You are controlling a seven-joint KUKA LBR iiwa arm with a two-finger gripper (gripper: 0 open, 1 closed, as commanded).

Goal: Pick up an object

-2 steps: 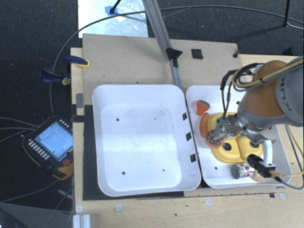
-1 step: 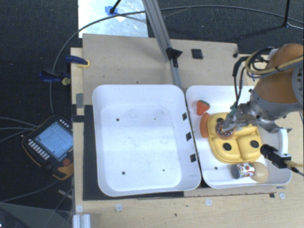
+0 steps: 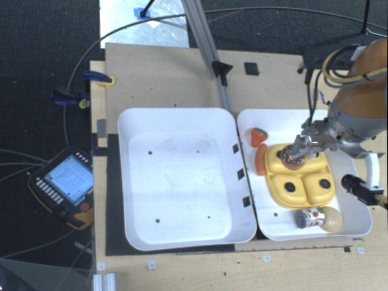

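Observation:
My gripper (image 3: 301, 148) is down in the right bin (image 3: 362, 224), over the far left part of a yellow moulded toy (image 3: 306, 183) with dark round spots. A small brown and pink ring-shaped thing (image 3: 289, 157) lies on the yellow toy right under the gripper tip; whether they touch I cannot tell. An orange piece (image 3: 260, 159) leans against the toy's left side. A red-orange piece (image 3: 259, 136) lies just beyond it. A small patterned can (image 3: 309, 217) and a beige ball (image 3: 331, 220) rest at the bin's near edge.
The left bin (image 3: 136, 126) stands beside the right one, with a shared rim between them. A grey pole (image 3: 203, 29) slants over the bench's far side. A pendant (image 3: 63, 183) lies on the floor at left. Cables hang near the arm's wrist (image 3: 357, 111).

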